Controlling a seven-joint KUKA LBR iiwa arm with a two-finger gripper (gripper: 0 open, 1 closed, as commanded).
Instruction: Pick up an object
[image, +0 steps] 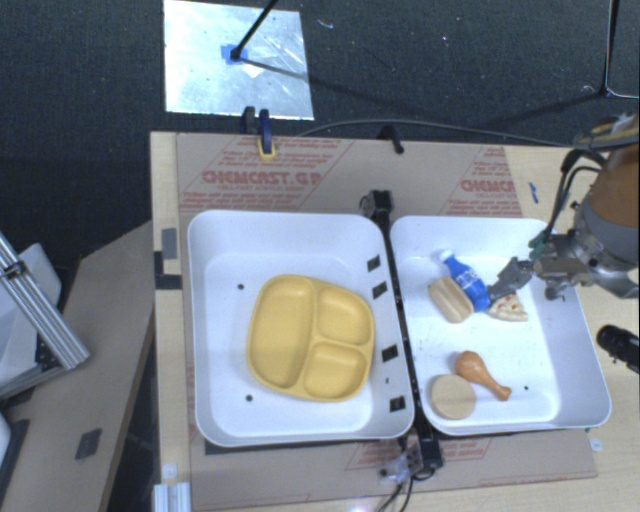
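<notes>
**Toy food waiting in the right bin**

Over the right bin (570, 400), the gripper (512, 275) hung just above a pizza slice (510, 309), and I could not tell its state. A blue bottle (466, 280) touched a bread roll (449, 300). The slice looked light, hard and flat, so pinching its edges would probably work best.
</notes>
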